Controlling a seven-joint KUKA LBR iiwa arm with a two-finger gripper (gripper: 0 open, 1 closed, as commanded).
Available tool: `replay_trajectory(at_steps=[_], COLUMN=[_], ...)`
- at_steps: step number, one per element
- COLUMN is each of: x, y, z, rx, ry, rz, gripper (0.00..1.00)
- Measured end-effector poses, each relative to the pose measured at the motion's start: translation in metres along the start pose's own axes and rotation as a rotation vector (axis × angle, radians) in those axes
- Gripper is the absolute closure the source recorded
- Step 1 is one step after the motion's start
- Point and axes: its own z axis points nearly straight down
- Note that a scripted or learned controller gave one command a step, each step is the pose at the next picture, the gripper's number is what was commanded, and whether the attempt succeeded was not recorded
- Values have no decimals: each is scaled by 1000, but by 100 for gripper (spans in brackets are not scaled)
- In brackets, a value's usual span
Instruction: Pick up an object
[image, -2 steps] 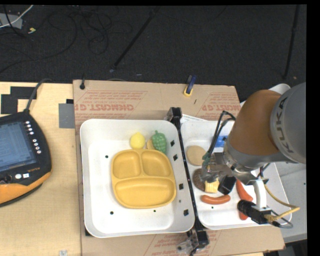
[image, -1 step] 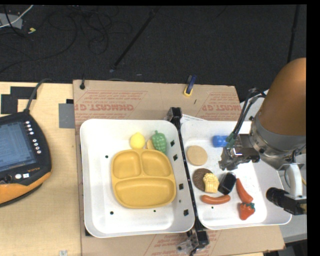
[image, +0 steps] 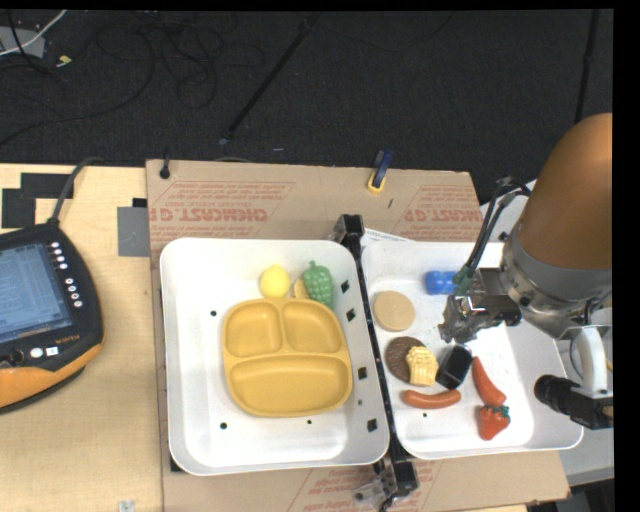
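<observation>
The hand (image: 462, 322), its opening not discernible, hovered in the right bin (image: 545, 425), apparently approaching; a descent toward the black block (image: 453, 367) at six o'clock seemed needed.

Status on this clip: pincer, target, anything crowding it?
Pincer low in right bin, on a black object; grasp unconfirmed. Corn, brown cookie, sausage, red pepper crowd close.
</observation>
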Motion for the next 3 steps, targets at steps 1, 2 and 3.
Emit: replay_trajectory(at_steps=[1, 2, 3], x=[0, 79, 102], y=[0, 0, 0], z=[-9, -25, -69], rx=[3, -4, -5], ry=[0, 1, 1], rz=[-2, -4, 0], gripper=[100, 100, 100])
